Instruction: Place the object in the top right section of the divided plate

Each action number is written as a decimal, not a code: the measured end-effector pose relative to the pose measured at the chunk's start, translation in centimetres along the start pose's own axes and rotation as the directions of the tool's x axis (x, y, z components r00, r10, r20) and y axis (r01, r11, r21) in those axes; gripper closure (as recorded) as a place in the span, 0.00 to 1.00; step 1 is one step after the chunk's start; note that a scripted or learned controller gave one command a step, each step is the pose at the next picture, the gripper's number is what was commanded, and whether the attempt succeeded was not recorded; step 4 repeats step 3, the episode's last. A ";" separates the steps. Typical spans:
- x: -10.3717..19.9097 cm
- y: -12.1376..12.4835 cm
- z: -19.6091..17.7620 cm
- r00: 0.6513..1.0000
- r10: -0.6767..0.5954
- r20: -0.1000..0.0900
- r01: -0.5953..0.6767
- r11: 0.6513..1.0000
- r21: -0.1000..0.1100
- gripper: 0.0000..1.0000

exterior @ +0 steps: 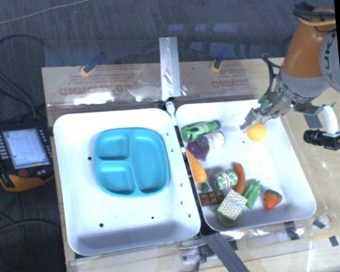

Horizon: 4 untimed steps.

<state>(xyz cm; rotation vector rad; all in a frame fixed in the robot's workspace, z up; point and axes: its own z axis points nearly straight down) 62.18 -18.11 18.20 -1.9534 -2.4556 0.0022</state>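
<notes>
A blue divided plate [130, 160] lies in the left white bin [83, 230], with its top right section [145, 142] bare. In the right bin's far right part, a small yellow-orange round fruit [256, 132] rests on the floor. My gripper [254, 120] hangs right above that fruit, its tip at the fruit's upper edge. Whether it touches or grips the fruit cannot be made out. The grey arm with its orange band [306, 50] reaches in from the upper right.
The right bin [293, 168] also holds a green bottle [200, 129], a purple eggplant [197, 150], a small can [214, 140], a carrot [197, 169], a red pepper [239, 176], a strawberry [272, 198] and a tan block [231, 205]. A teach pendant [19, 154] lies left of the bench.
</notes>
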 end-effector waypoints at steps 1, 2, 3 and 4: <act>-1.8 3.5 5.3 0.972 -0.235 0.003 0.235 0.972 0.001 1.00; 5.0 6.0 9.2 0.986 -0.169 0.011 0.169 0.985 -0.012 1.00; 5.2 5.9 9.4 0.986 -0.169 0.004 0.169 0.986 -0.005 0.00; 5.2 5.9 9.4 0.986 -0.169 0.004 0.169 0.986 -0.005 0.00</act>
